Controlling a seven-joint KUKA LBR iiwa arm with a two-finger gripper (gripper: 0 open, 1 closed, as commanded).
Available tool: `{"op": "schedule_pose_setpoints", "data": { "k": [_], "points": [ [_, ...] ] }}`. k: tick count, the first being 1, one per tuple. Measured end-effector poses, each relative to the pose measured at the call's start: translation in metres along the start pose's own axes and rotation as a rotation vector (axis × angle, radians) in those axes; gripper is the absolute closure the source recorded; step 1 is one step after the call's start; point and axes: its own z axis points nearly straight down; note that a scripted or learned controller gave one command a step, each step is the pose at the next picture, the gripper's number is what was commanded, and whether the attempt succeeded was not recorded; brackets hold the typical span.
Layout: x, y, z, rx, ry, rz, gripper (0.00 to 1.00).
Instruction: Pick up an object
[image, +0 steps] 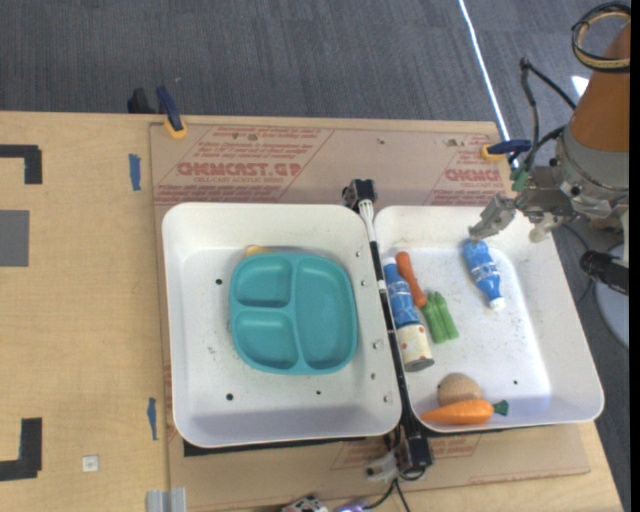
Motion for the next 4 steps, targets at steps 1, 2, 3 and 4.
{"op": "schedule_pose_setpoints", "data": {
  "k": [1, 2, 3, 4],
  "points": [
    [-0.009, 0.011, 0.117, 0.002, 0.0, 0.02, 0.0],
    [-0.07, 0.019, 0.178, 0.001, 0.001, -0.172, 0.0],
    [-0.07, 0.02, 0.167, -0.002, 0.0, -0.172, 1.0],
    [-0.013, 0.011, 0.052, -0.002, 0.0, -0.155, 1.0]
  ]
}}
